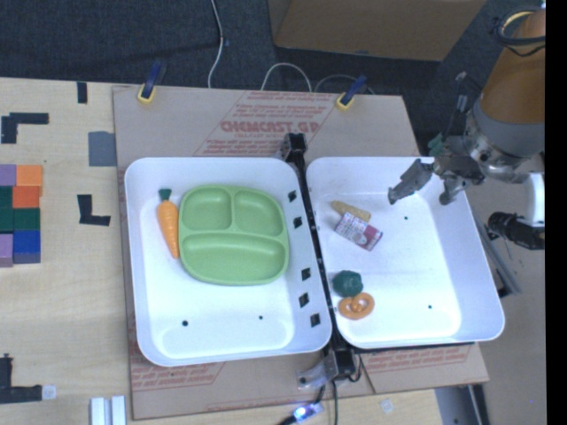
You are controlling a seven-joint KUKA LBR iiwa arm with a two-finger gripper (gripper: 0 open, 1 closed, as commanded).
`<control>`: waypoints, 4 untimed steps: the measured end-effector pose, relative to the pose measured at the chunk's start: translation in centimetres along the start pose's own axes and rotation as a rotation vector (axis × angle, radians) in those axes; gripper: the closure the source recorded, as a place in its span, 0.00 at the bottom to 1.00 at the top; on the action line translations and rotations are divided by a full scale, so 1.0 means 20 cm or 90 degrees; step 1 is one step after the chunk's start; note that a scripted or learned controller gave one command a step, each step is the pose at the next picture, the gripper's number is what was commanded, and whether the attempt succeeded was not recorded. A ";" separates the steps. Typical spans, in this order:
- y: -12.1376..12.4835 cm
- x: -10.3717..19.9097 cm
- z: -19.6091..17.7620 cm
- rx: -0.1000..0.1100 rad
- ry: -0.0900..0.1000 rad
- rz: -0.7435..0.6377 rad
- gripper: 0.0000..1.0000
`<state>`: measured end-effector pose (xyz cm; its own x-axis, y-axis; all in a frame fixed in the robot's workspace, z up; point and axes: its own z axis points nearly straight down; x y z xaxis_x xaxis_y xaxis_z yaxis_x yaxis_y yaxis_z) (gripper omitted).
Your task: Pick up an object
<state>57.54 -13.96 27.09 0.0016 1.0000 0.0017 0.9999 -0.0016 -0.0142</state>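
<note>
My gripper (428, 183) hangs over the far right part of the right bin (443, 264), open, with nothing between its fingers. In that bin lie a small pink-and-tan packet (357, 224) near the middle left, a dark green lump (347, 282) and an orange pretzel-shaped piece (358, 305) toward the front left. The packet is left of the gripper and somewhat nearer the front. The left bin (213, 326) holds a green divided plate (234, 235) and a toy carrot (167, 221) beside the plate's left edge.
A black divider with clips (301, 228) runs between the two bins. Both bins rest on a cardboard sheet (257, 122). Coloured blocks (19, 212) sit on the wooden bench at far left. A cardboard box (381, 11) stands behind the bench.
</note>
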 end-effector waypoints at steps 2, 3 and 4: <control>0.04 0.00 0.28 -0.005 -0.001 -0.002 0.00; 0.06 0.01 0.50 -0.006 -0.001 -0.002 0.00; 0.02 0.02 0.72 -0.006 -0.001 -0.002 0.00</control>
<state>57.79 -13.52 12.59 -0.0012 1.0000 -0.0004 1.0000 0.0012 -0.0041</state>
